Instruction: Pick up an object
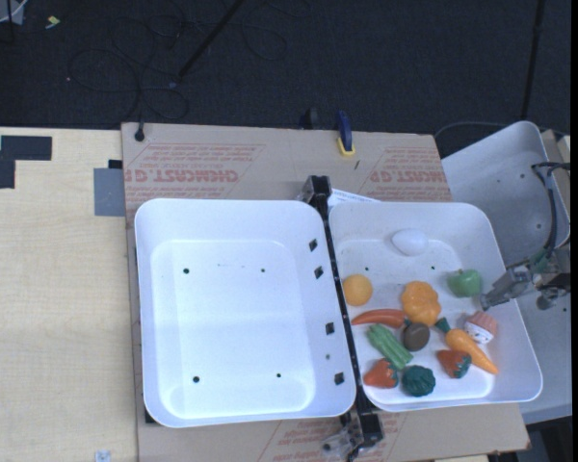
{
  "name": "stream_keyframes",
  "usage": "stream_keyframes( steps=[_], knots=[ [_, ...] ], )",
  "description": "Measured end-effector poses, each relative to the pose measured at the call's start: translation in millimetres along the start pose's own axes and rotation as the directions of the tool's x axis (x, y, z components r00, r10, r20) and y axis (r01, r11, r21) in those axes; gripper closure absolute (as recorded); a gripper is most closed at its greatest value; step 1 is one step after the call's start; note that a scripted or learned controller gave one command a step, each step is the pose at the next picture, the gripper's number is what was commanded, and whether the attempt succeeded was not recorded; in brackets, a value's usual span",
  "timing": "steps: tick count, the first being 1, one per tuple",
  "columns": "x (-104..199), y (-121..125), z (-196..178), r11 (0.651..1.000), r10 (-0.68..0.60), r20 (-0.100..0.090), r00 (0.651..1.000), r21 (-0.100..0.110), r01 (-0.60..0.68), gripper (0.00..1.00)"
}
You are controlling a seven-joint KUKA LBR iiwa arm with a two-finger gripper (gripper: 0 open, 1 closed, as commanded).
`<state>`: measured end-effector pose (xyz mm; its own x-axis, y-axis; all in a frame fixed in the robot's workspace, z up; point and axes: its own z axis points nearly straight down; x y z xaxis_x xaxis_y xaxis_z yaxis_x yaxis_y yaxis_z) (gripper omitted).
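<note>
Two white bins sat side by side on a bench w/ cardboard under them. The left bin [164, 258] held no toys. The right bin [520, 378] held a pile of toy food: a white egg [409, 242] near its far edge, a yellow ball [357, 289] by the left wall, an orange pepper [421, 302], a green apple [465, 281], a red chili [378, 318], a cucumber [390, 345], a brown lump [415, 335], broccoli [418, 380] and a strawberry [380, 374] at the near edge, and a carrot [472, 350] toward the right wall.

The gripper [501, 290] hung at the right bin's right edge, just beside the apple, nothing visibly in it. Whether its claw was open or closed couldn't be told; it was small and blurred.

Risks, as a judgement: toys were packed close, so a grab could catch two, or nudge the round apple away. A descent this near the wall might strike the rim.

The arm was cut off at the frame's right. A pink-white toy [481, 326] by the carrot was hard to identify.
</note>
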<state>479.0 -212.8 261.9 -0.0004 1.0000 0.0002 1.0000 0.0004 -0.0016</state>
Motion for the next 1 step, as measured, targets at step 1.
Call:
stream_keyframes(
  steps=[1],
  knots=[
    [-0.5, -0.2, -9.4, 1.000, -0.001, -0.001, 1.000, 0.002, 0.001, 1.00]
  ],
)
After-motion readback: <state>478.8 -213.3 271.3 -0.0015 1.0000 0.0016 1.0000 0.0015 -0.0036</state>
